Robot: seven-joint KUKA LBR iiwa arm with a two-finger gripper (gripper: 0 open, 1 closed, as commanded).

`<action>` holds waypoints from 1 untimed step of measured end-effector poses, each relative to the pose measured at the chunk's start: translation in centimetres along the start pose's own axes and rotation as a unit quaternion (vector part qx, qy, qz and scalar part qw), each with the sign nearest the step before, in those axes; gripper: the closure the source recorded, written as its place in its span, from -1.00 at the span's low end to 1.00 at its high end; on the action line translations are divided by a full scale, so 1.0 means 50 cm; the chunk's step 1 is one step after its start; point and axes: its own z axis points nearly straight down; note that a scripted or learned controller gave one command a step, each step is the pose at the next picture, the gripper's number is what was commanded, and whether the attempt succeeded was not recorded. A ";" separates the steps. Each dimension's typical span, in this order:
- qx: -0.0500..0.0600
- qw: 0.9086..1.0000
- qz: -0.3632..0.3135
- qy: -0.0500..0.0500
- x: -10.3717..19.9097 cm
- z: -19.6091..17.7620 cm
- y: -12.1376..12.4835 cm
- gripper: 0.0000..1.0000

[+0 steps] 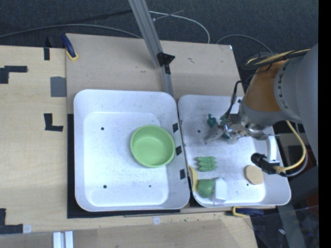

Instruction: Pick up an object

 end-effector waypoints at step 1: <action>-0.003 1.000 0.000 -0.001 0.001 0.025 0.000 -1.00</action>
